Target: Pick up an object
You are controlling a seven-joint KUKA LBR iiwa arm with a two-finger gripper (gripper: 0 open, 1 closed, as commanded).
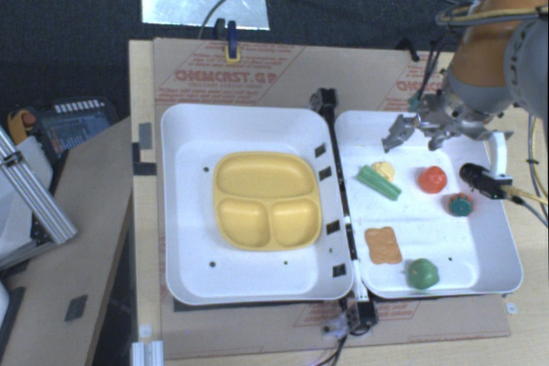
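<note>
Nothing is picked up yet. The gripper hangs near the far edge of the right bin, fingers spread and empty. The green stick lies just beside it, toward the bin's middle; the grasp and lift remain.

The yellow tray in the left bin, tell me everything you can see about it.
The yellow tray is a smooth, rounded-rectangle plate that looks like plastic. It has three compartments: one wide one across the far side and two smaller ones side by side on the near side. It lies flat, right side up, near the middle of the left bin, resting on the bin's white floor. Nothing lies in its compartments, and no other item touches it.
</note>
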